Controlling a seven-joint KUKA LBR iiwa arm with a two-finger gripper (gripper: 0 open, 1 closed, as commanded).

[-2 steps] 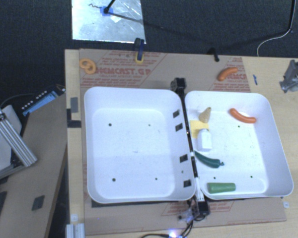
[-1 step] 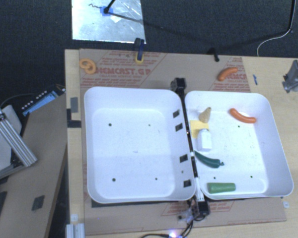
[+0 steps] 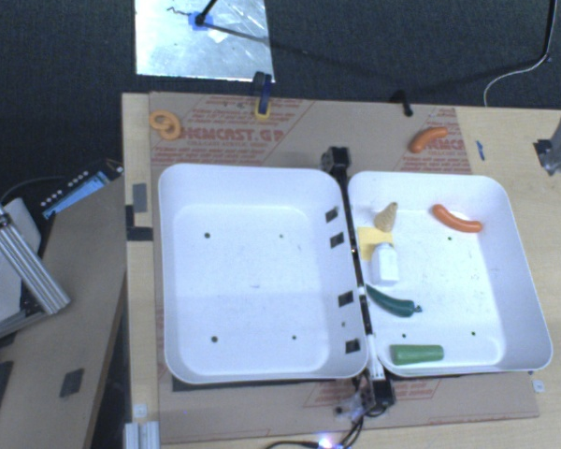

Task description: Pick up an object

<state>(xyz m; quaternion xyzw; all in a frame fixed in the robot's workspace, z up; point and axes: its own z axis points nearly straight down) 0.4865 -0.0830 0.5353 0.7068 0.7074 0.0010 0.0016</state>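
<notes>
Nothing is grasped yet; the pick has not started. A grey bit of the rig sits at the far right edge [image 3: 559, 148], above the table [image 3: 290, 120], but whether it's the gripper can't be told, so its state can't be told either.

All candidates lie in the right bin [image 3: 514, 251]. An orange sausage [image 3: 457, 219] sits alone in the upper right w/ bare floor all round. A cone-shaped piece [image 3: 385, 216], a yellow piece [image 3: 372, 238] and a white block [image 3: 386, 266] crowd together near the divider. A dark green pepper [image 3: 393, 301] lies below them, and a green cucumber [image 3: 416, 353] sits close to the bin's near wall.

Best target, by judgement: the sausage. It's isolated, narrow, and on the side the arm reaches from. Approach vertically over its middle, w/ fingers spanning the short axis, i.e. across its length. Avoid the cluster: neighbours may block a finger. The cucumber risks a wall clash.
</notes>
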